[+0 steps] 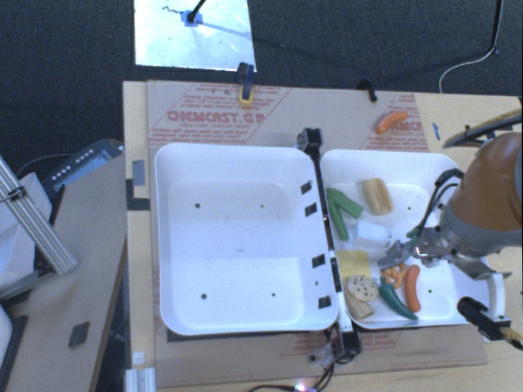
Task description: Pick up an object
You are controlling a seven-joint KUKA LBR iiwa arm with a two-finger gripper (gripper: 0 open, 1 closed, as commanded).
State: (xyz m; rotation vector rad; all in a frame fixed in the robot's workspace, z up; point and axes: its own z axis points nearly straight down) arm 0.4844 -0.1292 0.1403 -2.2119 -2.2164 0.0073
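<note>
Object to pick is undecided; candidates all sit in the right bin [425,166]: bread roll [377,194] near the back, green bean pods [341,207] by the divider, a yellow slab [353,263], a cookie [359,289] at the front corner, and a tight cluster of a sausage [412,287], a green pepper [396,299] and something small and orange [393,276] just beside them. The end effector [400,254] hangs low over that cluster, right above the orange piece, with the arm [490,198] coming in from the right. Cannot tell how the end effector is set, too small and dark against the clutter, and nothing visibly sits in it. Judged step: descent toward a grasp in the front of the right bin, nothing lifted yet. Risks: the sausage, pepper and orange piece touch or nearly touch, so a close could catch two at once or wedge one aside and come up with nothing; rounded, smooth toy food will likely squirt out if pinched off-centre; the yellow slab lies flat and close by, so a tip could land on it and block the close. The bin wall at the front is near, so a pushed item may ride up against it. Left bin [237,235] is beside it; a stray orange sausage [392,122] lies on the worktop [278,109] behind the right bin, well apart from the action.
</note>
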